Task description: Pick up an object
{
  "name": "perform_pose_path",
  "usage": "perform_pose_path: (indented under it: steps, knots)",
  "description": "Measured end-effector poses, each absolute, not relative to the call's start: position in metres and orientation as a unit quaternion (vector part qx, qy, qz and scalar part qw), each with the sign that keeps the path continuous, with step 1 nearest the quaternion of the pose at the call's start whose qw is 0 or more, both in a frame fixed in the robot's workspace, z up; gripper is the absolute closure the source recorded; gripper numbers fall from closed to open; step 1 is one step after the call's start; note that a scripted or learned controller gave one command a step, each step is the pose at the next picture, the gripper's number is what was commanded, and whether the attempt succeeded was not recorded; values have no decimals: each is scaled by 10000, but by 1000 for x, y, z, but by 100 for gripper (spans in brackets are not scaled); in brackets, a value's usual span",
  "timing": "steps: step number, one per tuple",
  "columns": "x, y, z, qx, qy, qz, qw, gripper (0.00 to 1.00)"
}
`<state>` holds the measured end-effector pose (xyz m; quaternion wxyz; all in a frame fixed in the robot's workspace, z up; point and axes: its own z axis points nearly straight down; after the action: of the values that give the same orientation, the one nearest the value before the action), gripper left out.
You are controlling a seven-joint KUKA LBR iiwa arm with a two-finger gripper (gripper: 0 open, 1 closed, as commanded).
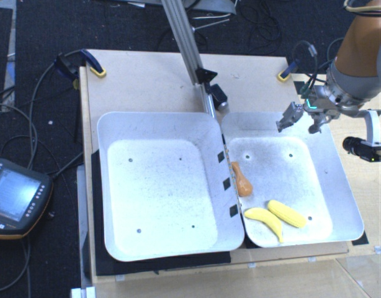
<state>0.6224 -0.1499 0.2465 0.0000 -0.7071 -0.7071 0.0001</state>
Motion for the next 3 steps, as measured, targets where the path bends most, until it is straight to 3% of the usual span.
perform_pose_path:
  steps: [1, 3]
  knots:
    - [622, -150, 246, -7071, -7071, 1, 0, 0]
    - [607, -147, 125, -7071, -7071, 16, 23, 0]
